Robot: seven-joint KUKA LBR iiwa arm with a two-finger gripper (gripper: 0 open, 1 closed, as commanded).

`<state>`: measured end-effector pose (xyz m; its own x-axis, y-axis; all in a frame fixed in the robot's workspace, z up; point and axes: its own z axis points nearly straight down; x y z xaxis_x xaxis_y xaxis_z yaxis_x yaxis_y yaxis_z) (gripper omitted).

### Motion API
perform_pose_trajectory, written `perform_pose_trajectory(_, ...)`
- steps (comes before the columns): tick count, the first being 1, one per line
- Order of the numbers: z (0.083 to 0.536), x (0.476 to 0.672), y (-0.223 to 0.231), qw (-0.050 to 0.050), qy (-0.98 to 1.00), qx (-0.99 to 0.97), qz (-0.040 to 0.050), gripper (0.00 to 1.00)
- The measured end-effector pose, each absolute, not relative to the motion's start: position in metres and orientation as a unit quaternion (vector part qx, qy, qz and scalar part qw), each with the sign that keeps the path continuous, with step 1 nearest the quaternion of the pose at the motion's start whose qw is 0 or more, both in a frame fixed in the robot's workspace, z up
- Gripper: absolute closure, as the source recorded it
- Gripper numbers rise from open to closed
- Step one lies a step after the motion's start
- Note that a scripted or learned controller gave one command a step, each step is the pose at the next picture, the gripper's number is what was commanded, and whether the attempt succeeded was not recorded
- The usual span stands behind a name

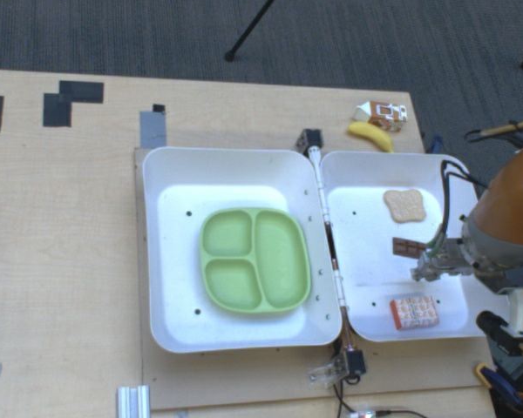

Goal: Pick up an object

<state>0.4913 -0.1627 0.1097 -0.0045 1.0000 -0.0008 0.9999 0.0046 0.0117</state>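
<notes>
In the right bin [366,307] lie a tan slice of toast [404,205] at the back, a small brown chocolate bar [409,248] in the middle, and a red and white packet [415,312] at the front. My gripper [425,266] reaches in from the right and hangs low between the chocolate bar and the packet, just in front of the bar. The wrist above it hides the fingers. The left bin [170,259] holds a green divided plate [254,260].
On the bench behind the right bin lie a yellow banana [370,135] and a small carton [385,111]. A black clamp [311,138] sits at the back where the bins meet, with cables at the front edge. Dark tape patches mark the bench's far left.
</notes>
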Motion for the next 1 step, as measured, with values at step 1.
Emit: perform_pose_trajectory(1,0.1096,0.4913,-0.1627,0.004,0.709,0.705,0.0038,0.0)
